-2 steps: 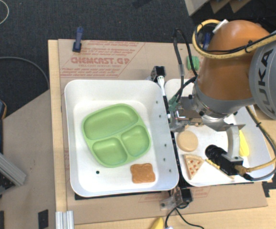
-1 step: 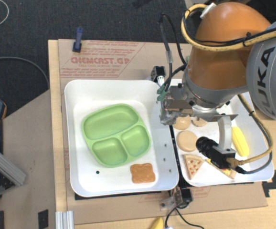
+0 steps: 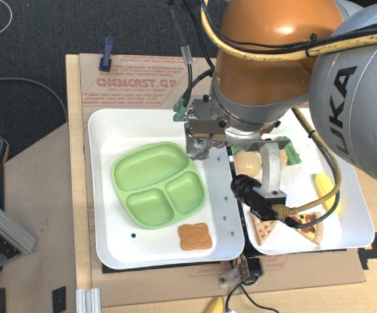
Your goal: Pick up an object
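Observation:
A light green divided plate (image 3: pixel 156 184) lies in the left bin (image 3: pixel 102 194). In front of it sits a brown square waffle piece (image 3: pixel 195 237). My gripper (image 3: pixel 197 147) hangs just over the plate's far right corner, near the wall between the bins, with nothing seen held. The right bin (image 3: pixel 359 222) holds a pizza slice (image 3: pixel 308 228), a yellow banana-like piece (image 3: pixel 324 189), a tan bun (image 3: pixel 247 165) and a small green item (image 3: pixel 292 152). The arm hides much of that bin.
The bins rest on a brown board (image 3: pixel 136 80) with a blue clip (image 3: pixel 105 53) at its far edge. A tiny dark speck (image 3: pixel 133 235) lies on the left bin's floor. Cables trail over dark floor at the left.

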{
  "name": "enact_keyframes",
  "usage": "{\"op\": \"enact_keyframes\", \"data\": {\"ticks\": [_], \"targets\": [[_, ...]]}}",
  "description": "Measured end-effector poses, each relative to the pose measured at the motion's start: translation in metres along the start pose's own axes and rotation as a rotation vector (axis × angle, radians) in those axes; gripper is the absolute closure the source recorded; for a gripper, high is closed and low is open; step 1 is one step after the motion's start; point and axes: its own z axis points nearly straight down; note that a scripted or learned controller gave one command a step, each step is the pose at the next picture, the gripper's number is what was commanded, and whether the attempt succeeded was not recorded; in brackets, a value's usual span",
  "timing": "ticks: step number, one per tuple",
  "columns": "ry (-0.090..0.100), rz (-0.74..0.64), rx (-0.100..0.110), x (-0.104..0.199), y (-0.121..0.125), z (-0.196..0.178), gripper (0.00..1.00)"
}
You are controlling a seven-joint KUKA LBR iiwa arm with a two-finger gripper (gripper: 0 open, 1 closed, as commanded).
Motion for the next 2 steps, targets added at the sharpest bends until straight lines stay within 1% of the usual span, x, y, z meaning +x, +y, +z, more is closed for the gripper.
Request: {"op": "enact_keyframes", "data": {"ticks": [1, 2], "targets": [[-0.004, 0.012, 0.013, -0.049, -0.002, 0.093, 1.00], [0.001, 0.010, -0.016, -0.107, 0.001, -0.172, 1.00]]}}
